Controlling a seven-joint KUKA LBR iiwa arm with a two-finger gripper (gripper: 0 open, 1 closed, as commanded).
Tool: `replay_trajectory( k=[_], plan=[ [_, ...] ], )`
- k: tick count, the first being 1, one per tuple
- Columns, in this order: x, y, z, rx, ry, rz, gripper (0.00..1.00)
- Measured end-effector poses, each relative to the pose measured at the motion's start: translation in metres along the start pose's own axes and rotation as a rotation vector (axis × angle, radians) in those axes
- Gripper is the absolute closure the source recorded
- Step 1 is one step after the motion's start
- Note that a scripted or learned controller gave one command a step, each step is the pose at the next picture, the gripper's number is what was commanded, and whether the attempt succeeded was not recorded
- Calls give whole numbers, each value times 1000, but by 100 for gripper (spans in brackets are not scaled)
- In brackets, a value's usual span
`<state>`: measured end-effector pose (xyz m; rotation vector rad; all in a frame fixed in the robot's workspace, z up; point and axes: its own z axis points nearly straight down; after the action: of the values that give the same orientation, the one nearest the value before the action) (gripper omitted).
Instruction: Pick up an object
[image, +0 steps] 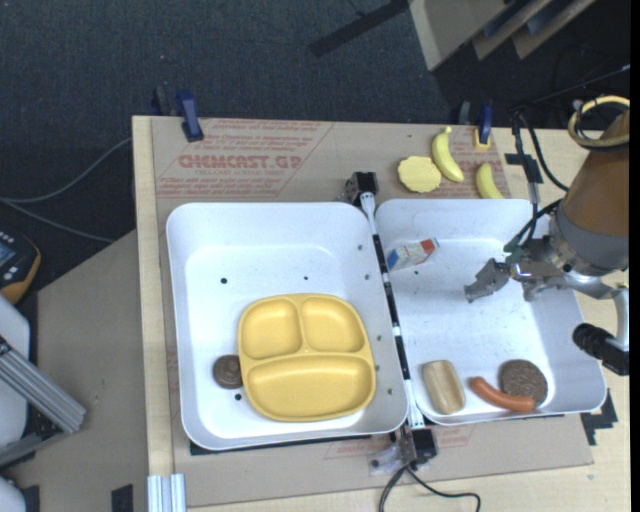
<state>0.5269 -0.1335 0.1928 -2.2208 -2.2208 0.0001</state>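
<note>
Red "CHEMCAST GP" print (240, 160) on bench, partly legible; tool (487, 284) state unclear.

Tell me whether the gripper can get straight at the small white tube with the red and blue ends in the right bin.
Probably yes. The small white tube lies alone by the right bin's left wall, with bare floor between it and the gripper. The wall close beside it may crowd one finger.

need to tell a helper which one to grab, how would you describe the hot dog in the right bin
Look in the right bin, along its near edge. The hot dog lies between a tan bun and a brown patty. It is the only thin, orange-red piece there.
</note>
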Motion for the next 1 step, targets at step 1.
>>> replay_trajectory(
  k=[1],
  plan=[
    [-66, 64, 87, -9, -5, 2, 0]
  ],
)
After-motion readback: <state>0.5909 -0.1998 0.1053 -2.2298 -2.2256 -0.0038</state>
